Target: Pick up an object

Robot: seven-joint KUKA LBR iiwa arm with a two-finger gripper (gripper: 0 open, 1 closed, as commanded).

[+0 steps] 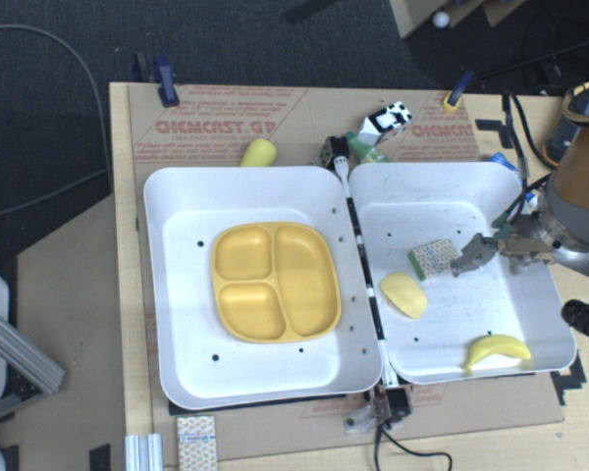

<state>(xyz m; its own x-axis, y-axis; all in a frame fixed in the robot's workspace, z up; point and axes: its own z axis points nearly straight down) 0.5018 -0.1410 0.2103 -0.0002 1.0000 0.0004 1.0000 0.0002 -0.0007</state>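
In the right bin (452, 189) lie three things. A small speckled green-grey sponge (432, 258) sits near the middle, and a pale yellow oval piece (404, 295) lies just below and left of it. A yellow banana (498, 351) rests near the front right corner. My gripper (470, 254) reaches in from the right and hangs just right of the sponge, close to its edge. Nothing shows as held in it. The left bin (177, 204) holds a yellow divided plate (275, 283).
Behind the bins on the cardboard bench lie a small yellow object (259, 152) and a black-and-white toy (388, 121). Blue clamps (164, 79) (458, 91) grip the back edge. The ridge between the bins (358, 253) runs down the middle. Cables hang at the right.
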